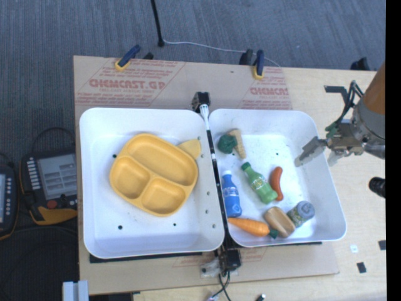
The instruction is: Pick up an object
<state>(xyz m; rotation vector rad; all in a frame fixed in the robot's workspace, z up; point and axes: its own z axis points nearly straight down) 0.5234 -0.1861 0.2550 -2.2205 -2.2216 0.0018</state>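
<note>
Camera view: The table carries two shallow white bins side by side. The landmark for all positions below is the central divider where the two bins meet.

Left bin: a yellow compartment tray lies left of the divider, turned at an angle. A small yellow wedge piece sits between the tray's upper corner and the divider, touching the tray.

Right bin: all candidate objects lie right of the divider.
- Blue bottle: just beside the divider, lying roughly parallel to it.
- Carrot: near the divider at the bin's front edge, below the blue bottle.
- Green broccoli piece: near the divider toward the rear, touching a beige wedge.
- Green bottle: further right, lying diagonally.
- Red sausage: just beside the green bottle on its far side.
- Bread roll: at the front, right of the carrot's tip.
- Grey can: just beside the bread roll, toward the bin's right wall.

Tool: located well apart from the divider, over the right rim of the right bin. Its two fingers are spread wide, with nothing between them. One fingertip reaches over the bin interior, apart from every object. The arm's orange band is at the view's right edge.
</note>
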